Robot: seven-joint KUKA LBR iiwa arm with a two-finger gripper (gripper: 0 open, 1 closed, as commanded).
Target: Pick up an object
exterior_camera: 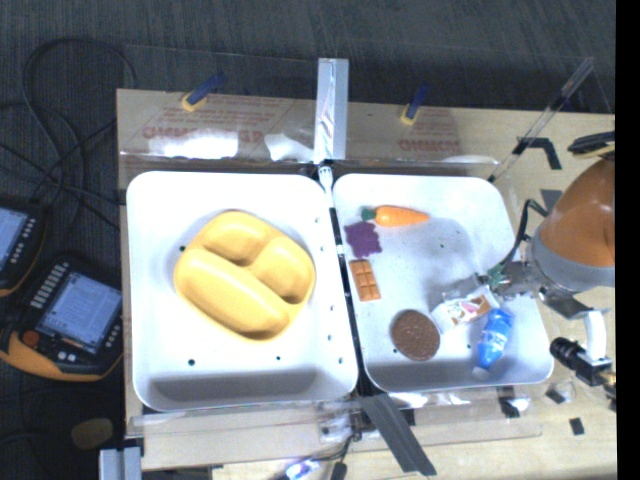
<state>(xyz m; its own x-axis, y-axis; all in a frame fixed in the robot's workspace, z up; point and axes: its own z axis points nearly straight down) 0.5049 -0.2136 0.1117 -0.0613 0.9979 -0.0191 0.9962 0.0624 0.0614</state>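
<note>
The gripper [478, 290] hangs over the right bin [450, 193], whether open or closed cannot be told. Just beside it lies a small blue bottle [492, 338], likely light, stiff, slippery; grasp across its middle.

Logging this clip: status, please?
Pincer low in right bin, grip unclear. Blue bottle and white packet beside it. Nothing visibly lifted.

A pale wooden bench [470, 133] carries two shallow white bins side by side (edges touching): the left bin [150, 268] and the right bin [450, 203].
</note>
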